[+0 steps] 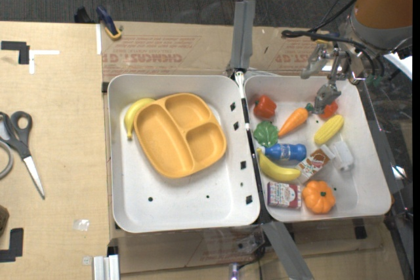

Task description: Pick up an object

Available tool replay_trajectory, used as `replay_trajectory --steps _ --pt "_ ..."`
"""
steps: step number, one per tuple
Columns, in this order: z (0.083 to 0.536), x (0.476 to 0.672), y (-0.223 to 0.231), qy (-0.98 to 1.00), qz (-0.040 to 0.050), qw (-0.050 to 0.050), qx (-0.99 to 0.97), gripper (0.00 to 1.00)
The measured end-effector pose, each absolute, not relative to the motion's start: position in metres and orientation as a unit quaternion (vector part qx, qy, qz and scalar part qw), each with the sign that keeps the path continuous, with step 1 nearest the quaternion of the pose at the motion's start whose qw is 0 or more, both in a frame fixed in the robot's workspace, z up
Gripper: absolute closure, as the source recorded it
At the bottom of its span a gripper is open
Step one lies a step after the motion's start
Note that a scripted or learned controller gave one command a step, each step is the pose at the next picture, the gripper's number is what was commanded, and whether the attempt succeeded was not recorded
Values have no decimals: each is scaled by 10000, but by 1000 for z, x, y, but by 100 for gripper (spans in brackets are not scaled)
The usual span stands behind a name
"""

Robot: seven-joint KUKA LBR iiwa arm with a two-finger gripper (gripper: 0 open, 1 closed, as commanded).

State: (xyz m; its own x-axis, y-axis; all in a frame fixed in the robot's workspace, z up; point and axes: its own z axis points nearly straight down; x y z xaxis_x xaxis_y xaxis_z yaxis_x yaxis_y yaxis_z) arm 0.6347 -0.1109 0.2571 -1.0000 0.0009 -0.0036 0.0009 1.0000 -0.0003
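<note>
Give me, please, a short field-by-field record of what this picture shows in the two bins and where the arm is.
left bin: yellow divided plate, with a banana at its left edge
right bin: red pepper, carrot, corn cob, green vegetable, blue bottle, second banana, small carton, pumpkin
gripper: over the right bin's far end, above a red object
grasp: nothing visibly held
bench left of bins: scissors
</note>
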Motion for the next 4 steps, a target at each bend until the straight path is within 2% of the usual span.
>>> replay_trajectory --steps 1,2,3,4 --pt "96 651 -112 10000 -5 27 28 0" --pt "95 653 -190 9982 -12 44 -593 0" --pt "107 655 -190 9982 -25 81 -598 100" --pt "224 661 -137 9995 -1 38 -328 100"
